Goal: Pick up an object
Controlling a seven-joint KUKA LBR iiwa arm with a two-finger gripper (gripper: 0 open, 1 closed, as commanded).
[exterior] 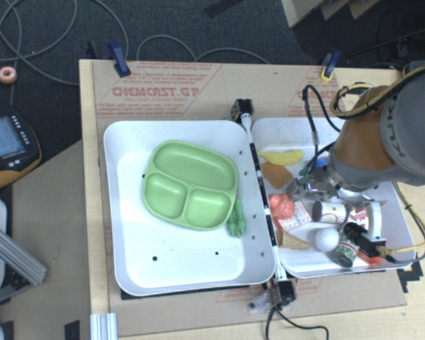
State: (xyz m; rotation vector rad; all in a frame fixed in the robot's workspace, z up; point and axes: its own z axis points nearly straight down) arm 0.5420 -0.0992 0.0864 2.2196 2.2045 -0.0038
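My gripper point(317, 202) hangs low over the middle of the right bin point(297, 127), among the clutter there. Its fingers are hidden by the wrist and the objects. Around it lie a yellow banana-like piece point(283, 157), a brown piece point(277, 174), a pink-red toy point(280, 206), a white packet with red print point(295, 220), a tan cone point(290, 240), a white ball point(325, 239) and a dark green bottle point(345, 252). I see nothing lifted.
The left bin point(127, 239) holds a green three-compartment plate point(190, 183) and a small green leafy piece point(236, 219) at the plate's right edge. An orange piece point(372, 260) lies at the right bin's front right. Blue clamps point(117, 57) sit on the bench's back edge.
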